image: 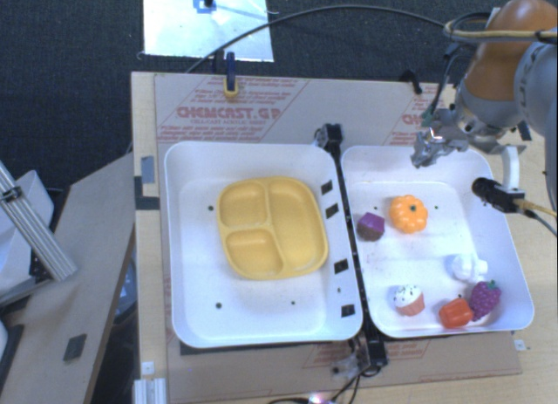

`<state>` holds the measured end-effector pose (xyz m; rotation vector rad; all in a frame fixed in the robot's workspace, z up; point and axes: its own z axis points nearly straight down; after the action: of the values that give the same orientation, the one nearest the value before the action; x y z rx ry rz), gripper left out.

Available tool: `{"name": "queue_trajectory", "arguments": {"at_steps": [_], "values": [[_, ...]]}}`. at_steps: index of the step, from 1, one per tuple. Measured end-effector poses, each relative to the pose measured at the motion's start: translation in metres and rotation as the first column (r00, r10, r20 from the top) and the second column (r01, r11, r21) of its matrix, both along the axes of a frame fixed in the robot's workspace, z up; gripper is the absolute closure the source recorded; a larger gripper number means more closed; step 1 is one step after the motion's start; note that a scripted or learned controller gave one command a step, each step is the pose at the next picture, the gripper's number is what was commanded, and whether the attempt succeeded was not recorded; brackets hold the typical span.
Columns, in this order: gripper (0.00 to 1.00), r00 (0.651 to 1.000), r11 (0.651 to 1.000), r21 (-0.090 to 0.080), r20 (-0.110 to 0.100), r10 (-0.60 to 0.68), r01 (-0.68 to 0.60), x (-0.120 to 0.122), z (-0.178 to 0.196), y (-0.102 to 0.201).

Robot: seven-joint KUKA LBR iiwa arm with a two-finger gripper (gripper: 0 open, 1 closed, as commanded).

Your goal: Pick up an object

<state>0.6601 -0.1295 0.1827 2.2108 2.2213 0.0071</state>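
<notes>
Dark carpet surrounds a pale wooden bench, and on it sit two shallow white bins side by side. Over in the left bin [196,219], a yellow plastic divided tray [270,226] lies flat, three compartments showing. All the action is in the right bin [501,245]: a small orange toy pumpkin [408,214] near the middle, a purple plum-like toy [370,226] just beside it toward the divider, a white lumpy toy piece [467,265] further forward, and along the near edge a little cupcake toy with white icing [407,298], a red-orange toy pepper [455,312] and a purple bunch of toy grapes [486,297], those last two touching.

And the grey arm with the orange band [514,36] reaches in from the right, its two-finger gripper [429,151] poised over the far rim of the right bin, well apart from every toy. From this angle I cannot tell how the tool is set, and nothing is seen in it.

The pumpkin looks the likeliest target: it sits alone with free space around it. I judge it light, hard and smooth, so likely slippery; its rounded ribbed body would be best squeezed across its widest part, coming down from above, with the stem between the pads.
</notes>
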Motion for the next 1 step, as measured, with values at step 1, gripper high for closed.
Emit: {"name": "queue_trajectory", "arguments": {"at_steps": [1], "values": [[1.0,1.0,1.0,0.001,-0.002,0.002,-0.002,0.0008,0.0463,0.0067]]}}
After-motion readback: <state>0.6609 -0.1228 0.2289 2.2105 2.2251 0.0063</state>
